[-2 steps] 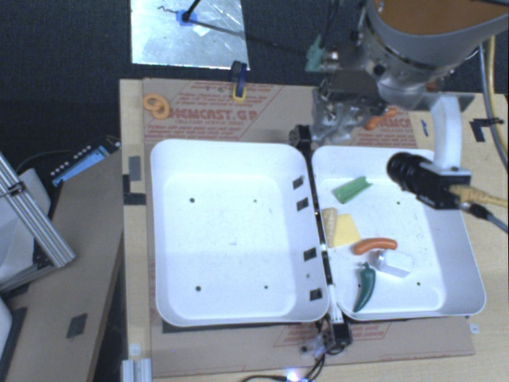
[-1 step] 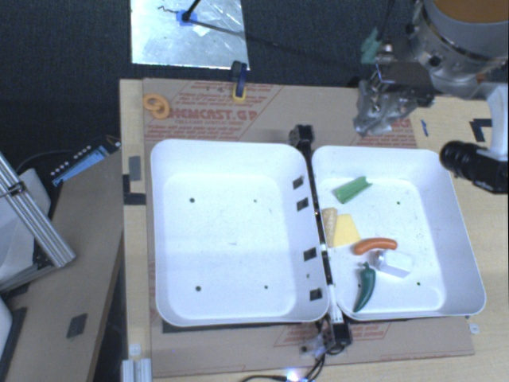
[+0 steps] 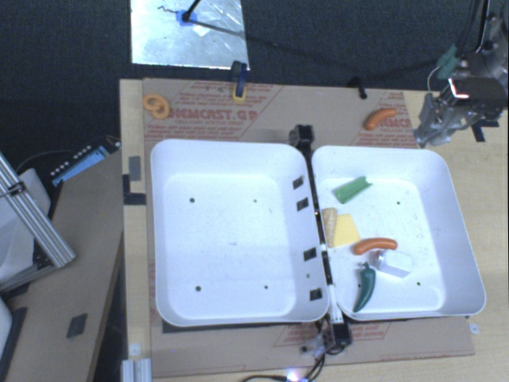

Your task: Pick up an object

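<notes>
The right bin (image 3: 445,213) holds several small objects: a light green piece (image 3: 352,189) near its back left, a yellow wedge (image 3: 344,230) by the divider, an orange sausage (image 3: 374,245), a white block (image 3: 393,263) and a dark green pepper (image 3: 364,287) toward the front. My gripper (image 3: 436,130) hangs above the bench just past the right bin's back right corner, off to the side of all these objects. Nothing shows between its fingers.
The left bin (image 3: 231,229) lies beside the right one, with black clips (image 3: 306,205) along the shared edge. On the cardboard behind the bins lie an orange sausage (image 3: 380,118), an orange pretzel shape (image 3: 156,106) and a yellow-blue clamp (image 3: 238,82).
</notes>
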`<state>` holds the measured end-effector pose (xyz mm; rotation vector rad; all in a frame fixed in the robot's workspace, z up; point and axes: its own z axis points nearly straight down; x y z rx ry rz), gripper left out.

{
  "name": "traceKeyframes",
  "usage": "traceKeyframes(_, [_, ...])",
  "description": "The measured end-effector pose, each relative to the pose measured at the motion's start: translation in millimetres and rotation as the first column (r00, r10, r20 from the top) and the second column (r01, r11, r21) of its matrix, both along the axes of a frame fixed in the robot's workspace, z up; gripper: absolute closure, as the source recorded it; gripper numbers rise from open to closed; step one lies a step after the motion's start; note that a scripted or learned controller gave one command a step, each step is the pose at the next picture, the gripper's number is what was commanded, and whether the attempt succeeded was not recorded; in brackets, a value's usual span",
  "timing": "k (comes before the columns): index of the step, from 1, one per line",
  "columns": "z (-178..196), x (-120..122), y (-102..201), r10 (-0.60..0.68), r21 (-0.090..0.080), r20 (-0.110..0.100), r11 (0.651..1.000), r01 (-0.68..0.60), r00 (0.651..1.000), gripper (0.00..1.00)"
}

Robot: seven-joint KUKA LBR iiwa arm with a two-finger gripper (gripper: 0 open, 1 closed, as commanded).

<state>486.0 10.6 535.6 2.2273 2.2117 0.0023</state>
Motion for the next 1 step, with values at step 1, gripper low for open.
traceKeyframes(1, [-0.1, -0.1, -85.6, 0.0, -0.002, 0.001, 1.0, 0.0, 1.0, 1.0])
